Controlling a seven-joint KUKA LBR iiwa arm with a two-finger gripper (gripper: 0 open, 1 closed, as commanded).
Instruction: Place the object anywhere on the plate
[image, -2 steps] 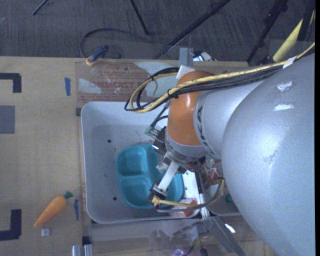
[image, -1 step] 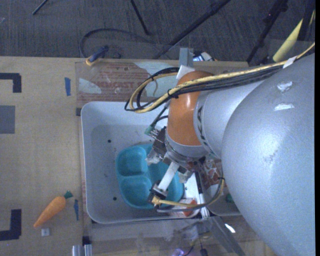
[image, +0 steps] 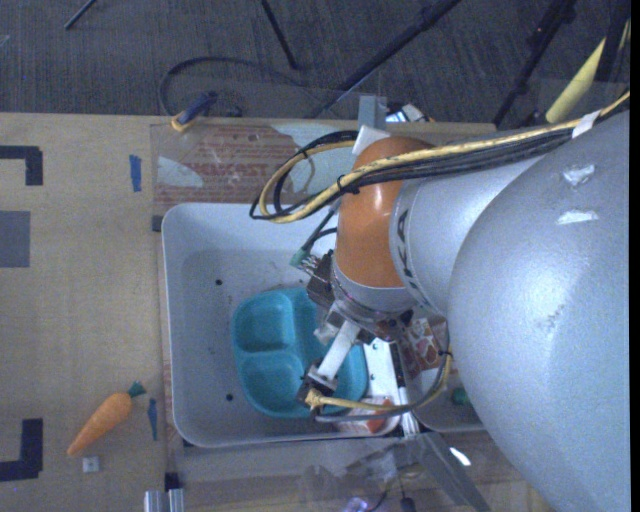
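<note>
We see a thick, smooth grey arm (image: 530, 300) with small bright glints on its rounded casing. Above the wrist sits a glossy orange band (image: 375, 215), and below it a grey ring. A yellow cable (image: 300, 175) and black cables loop round the band and run along the casing. The claw (image: 325, 385) is a mix of white and dark metal parts, with thin yellowish wire at its tip.
</note>
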